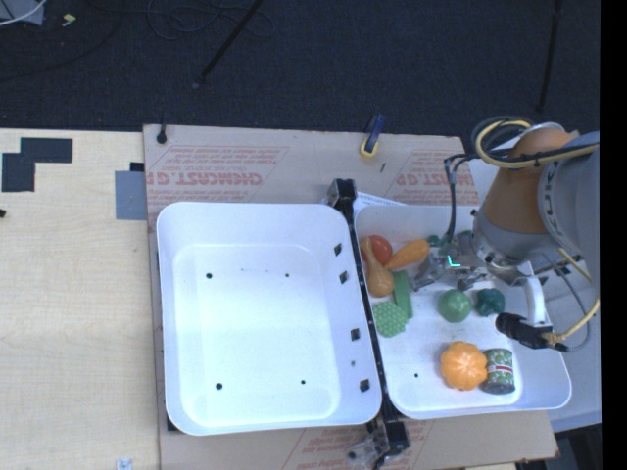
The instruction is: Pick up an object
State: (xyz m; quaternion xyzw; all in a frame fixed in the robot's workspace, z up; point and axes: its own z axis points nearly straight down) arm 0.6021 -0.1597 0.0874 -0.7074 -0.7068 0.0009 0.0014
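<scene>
The claw [453, 274] sits low in the right bin [549, 395], in the thick of the toys at that bin's upper half, and the step in hand looks like closing on 1 of them. The wrist hides the tips, so I cannot tell whether it is released or clenched, and nothing can be seen gripped between them.

Nearest to the claw, just below it, lies a round green ball [454, 306], with a darker teal piece [489, 303] just beside that on the arm's side. Either seems the easiest target: each stands a little apart from its neighbours, so the tips could straddle it without dragging anything else.

On the claw's other side, toward the divider between the 2 bins, an orange carrot-like piece [409, 254] lies close by, then a red tomato [378, 250], a yellow-brown pear shape [378, 282] and a flat green textured piece [391, 316]. These crowd together, so a grab there risks pinching 2 at once or nudging them against the wall.

Farther from the claw, toward the bin's lower edge, an orange pumpkin [462, 365] touches a small printed can [500, 370]. A round, wide thing like the pumpkin probably slips from a narrow grip.

The left bin [176, 262] lies well apart across the divider. A centred, straight descent before lifting off the worktop [69, 360] serves best.
</scene>
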